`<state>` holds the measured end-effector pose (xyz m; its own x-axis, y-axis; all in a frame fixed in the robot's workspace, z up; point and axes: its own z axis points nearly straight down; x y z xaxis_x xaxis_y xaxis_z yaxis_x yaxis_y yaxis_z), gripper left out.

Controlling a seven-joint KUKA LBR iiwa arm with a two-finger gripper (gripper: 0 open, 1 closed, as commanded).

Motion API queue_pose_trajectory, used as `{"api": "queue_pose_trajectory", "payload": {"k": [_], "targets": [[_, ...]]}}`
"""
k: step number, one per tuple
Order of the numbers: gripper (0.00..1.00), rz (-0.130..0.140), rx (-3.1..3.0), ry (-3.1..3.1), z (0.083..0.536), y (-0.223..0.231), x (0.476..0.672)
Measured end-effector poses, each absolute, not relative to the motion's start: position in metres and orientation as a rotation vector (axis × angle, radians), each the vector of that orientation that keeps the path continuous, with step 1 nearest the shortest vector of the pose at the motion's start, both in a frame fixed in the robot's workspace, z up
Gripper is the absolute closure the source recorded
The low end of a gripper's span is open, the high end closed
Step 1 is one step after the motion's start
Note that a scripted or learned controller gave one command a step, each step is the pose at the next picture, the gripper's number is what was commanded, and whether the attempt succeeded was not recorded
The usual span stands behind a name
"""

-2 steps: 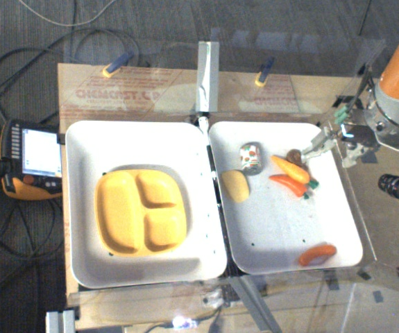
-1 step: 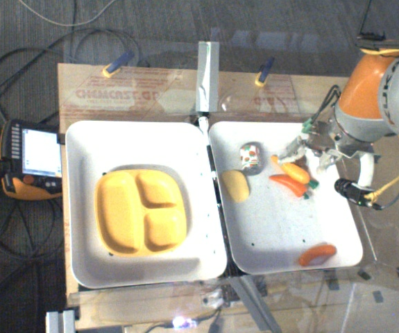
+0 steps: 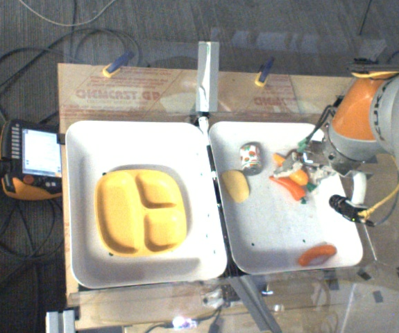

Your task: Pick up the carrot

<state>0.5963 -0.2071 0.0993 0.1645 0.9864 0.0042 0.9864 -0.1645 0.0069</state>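
The hand (image 3: 302, 171) is low in the right bin (image 3: 268, 248), apparently to grasp the carrot (image 3: 291, 183) beneath it, though I cannot tell its grip.

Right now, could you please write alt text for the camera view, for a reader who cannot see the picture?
The gripper is down in the right bin, right at the carrot. The same bin holds a tan potato-like piece, a small patterned cup and an orange sausage-like piece. A yellow divided tray lies in the left bin.
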Motion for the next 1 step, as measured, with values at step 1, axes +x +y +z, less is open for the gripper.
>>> {"api": "queue_pose_trajectory", "payload": {"k": [1], "targets": [[1.00,0.015,2.396,2.031,0.1083,-0.2061,0.5967]]}}
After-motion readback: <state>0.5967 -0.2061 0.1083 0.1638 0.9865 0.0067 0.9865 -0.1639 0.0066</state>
